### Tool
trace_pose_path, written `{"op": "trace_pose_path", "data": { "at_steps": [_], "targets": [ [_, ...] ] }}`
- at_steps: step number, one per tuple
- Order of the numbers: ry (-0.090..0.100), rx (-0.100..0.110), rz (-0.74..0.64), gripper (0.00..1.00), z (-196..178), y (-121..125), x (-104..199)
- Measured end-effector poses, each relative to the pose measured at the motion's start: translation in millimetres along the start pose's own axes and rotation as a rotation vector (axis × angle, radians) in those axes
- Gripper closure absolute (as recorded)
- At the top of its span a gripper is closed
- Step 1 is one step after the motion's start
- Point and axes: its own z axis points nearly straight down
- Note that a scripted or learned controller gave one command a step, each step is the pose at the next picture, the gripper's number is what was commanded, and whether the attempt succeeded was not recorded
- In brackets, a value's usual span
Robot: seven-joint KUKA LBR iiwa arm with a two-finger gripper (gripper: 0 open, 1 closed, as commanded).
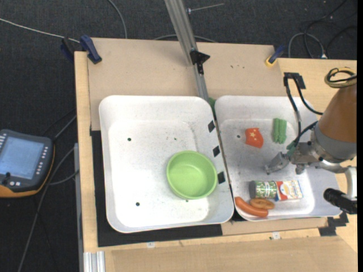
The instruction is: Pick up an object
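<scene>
Two white bins on my bench: left bin (122, 152) has a green bowl (191, 175). Gripper (276, 164) hovers in the right bin (238, 109) with fingers apart (nothing between them), just above the carton (276, 190), near the red block (254, 137).

Arm (340, 123) enters from the right edge, orange band showing above the grey wrist. Gripper (278, 164) points left and sits low, its metal fingers (274, 166) slightly spread with nothing between them.
</scene>
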Motion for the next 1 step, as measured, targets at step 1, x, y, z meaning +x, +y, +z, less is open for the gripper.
{"op": "trace_pose_path", "data": {
  "at_steps": [1],
  "targets": [
    [-0.001, -0.006, -0.001, 1.0, -12.8, 1.6, 0.3]
  ]
}}
